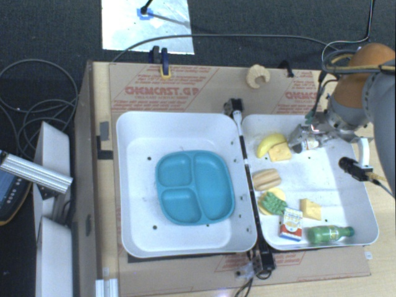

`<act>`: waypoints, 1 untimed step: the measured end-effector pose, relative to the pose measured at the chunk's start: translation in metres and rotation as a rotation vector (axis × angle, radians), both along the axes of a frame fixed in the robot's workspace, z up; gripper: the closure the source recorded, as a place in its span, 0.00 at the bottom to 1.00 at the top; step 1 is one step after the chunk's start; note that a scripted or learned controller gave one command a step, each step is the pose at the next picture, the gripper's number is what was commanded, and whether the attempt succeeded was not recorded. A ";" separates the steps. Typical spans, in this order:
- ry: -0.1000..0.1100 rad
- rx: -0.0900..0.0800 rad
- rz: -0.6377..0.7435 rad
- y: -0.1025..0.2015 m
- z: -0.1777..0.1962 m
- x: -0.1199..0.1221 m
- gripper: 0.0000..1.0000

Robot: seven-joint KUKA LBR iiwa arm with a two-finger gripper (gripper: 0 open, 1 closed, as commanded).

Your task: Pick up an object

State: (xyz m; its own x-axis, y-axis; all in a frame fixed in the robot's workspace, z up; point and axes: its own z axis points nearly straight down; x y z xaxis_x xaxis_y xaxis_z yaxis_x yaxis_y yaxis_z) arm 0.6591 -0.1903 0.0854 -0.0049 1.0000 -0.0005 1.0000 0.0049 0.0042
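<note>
Cheese wedge lies beside the banana in the right bin, with the tool low beside it, seemingly lining up, its state impossible to tell.

Dark carpet floor surrounds the bench. Black cables loop at left. A silvery sheet lies beyond the brown lettered bench board.
</note>
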 end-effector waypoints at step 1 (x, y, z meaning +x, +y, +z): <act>-0.004 -0.003 0.004 -0.001 0.013 0.001 1.00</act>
State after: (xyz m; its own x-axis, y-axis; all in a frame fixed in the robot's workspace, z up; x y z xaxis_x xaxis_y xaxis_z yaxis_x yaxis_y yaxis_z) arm 0.6604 -0.1912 0.0980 -0.0088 1.0000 -0.0036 0.9999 0.0088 0.0086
